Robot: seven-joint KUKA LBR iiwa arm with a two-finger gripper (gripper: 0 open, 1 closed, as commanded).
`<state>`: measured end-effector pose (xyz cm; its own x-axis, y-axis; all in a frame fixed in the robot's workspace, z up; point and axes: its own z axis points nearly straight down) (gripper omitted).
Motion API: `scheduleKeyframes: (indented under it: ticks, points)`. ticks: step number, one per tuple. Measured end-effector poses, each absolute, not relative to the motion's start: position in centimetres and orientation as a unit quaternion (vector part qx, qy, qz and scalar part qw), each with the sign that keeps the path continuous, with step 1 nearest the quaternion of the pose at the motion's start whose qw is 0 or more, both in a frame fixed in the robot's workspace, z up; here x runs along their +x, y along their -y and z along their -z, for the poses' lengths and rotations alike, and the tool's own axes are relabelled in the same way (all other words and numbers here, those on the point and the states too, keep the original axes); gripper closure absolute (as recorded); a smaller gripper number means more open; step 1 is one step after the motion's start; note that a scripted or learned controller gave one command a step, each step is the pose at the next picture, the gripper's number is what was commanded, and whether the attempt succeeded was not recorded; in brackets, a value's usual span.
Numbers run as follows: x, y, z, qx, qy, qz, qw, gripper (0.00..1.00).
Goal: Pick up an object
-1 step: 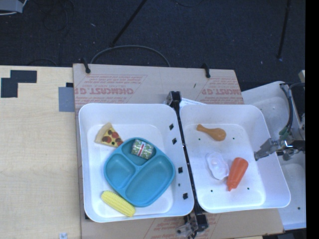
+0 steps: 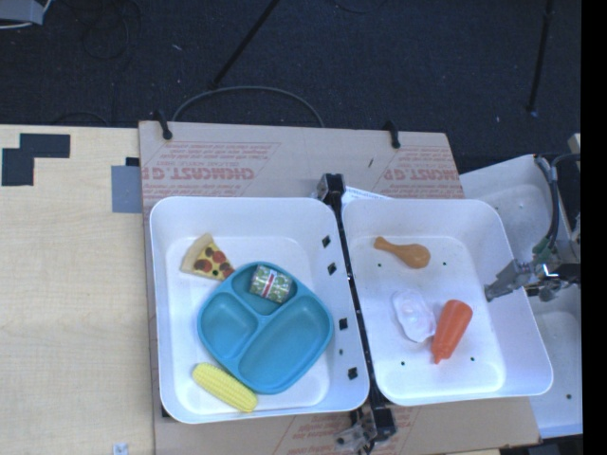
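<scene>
The right bin (image 2: 479, 373) holds a brown chicken drumstick (image 2: 403, 251) near its back, a pale white object (image 2: 413, 313) in the middle, and an orange carrot (image 2: 450, 328) lying right beside it. My gripper (image 2: 512, 282) sits at the right rim of this bin, to the right of the carrot and apart from it. It is small and partly cut off at the view's edge. Nothing shows between it and the objects.
The left bin (image 2: 171, 235) holds a pizza slice (image 2: 207, 257), a blue divided plate (image 2: 266, 335) with a green-labelled can (image 2: 271, 283) in its back compartment, and a yellow corn cob (image 2: 225, 387) at the front. A black divider (image 2: 343, 301) separates the bins.
</scene>
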<state>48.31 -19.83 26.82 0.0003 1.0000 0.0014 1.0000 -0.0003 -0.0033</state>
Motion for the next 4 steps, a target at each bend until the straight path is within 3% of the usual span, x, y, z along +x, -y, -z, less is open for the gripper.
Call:
scheduleKeyframes:
  ticks: [3,4]
  points:
    - [48.6,19.5,-9.5,-0.707,0.707,-0.0017,0.005,0.0]
    - [48.7,19.7,-10.9,-0.709,0.705,-0.0008,0.003,1.0]
